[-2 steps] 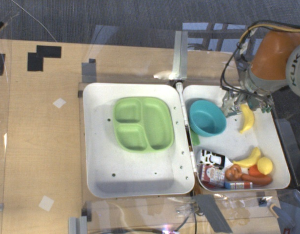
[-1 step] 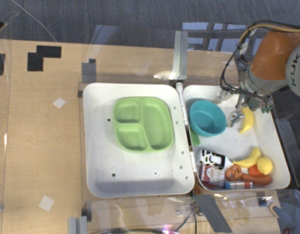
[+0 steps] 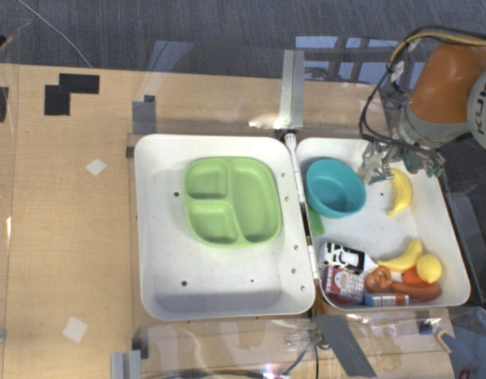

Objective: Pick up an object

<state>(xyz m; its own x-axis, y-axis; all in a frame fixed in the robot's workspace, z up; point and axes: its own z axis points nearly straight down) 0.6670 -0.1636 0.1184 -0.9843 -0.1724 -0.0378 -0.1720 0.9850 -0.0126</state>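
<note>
low in the right bin (image 3: 456,235), nearest the lens, a lemon (image 3: 429,268), a banana (image 3: 404,257), a sausage (image 3: 412,290) and a carton (image 3: 344,268) crowd together. higher up, a second banana (image 3: 400,193) lies just beside the gripper (image 3: 374,169); whether its fingers are apart or together, i cannot tell. teal bowl (image 3: 334,186) sits left of it. green plate (image 3: 230,200) rests in the left bin (image 3: 160,290).

Black letters that seem to read "KU" stand on the grey casing of the robot arm (image 3: 481,109), cut off by the picture's right edge. In the right-hand white bin's (image 3: 456,235) near corner, a small black-and-white printed carton (image 3: 343,260) carries markings too blurred to read.
</note>
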